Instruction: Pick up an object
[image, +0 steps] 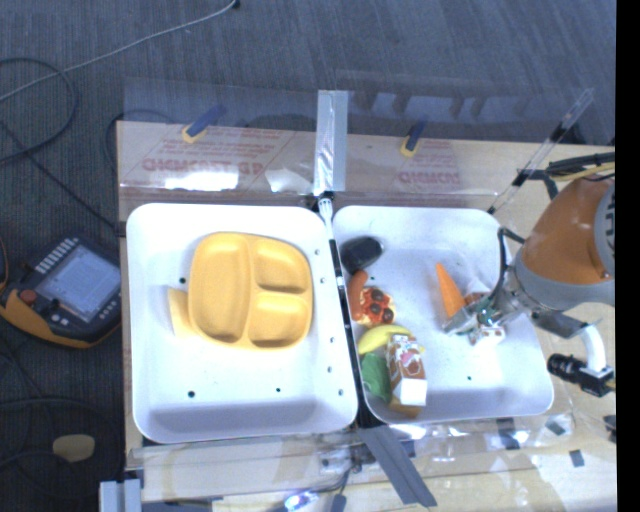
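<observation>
My gripper (473, 318) reaches down into the right bin (500, 395), its tip low over the bin floor just right of an orange carrot (448, 289). A small orange and white thing shows right at the tip; whether it sits between the fingers cannot be told. Along the right bin's left wall lie a black object (360, 250), a red and orange toy (371, 302), a yellow banana (383, 338), a green item (373, 374) and a small brown and white carton (406, 371).
The left bin (160, 400) holds a yellow divided tray (250, 288). The arm's orange band (570, 240) hangs over the right bin's right edge. A handheld controller (65, 290) lies on the floor at left. Tape and a cardboard sheet sit behind the bins.
</observation>
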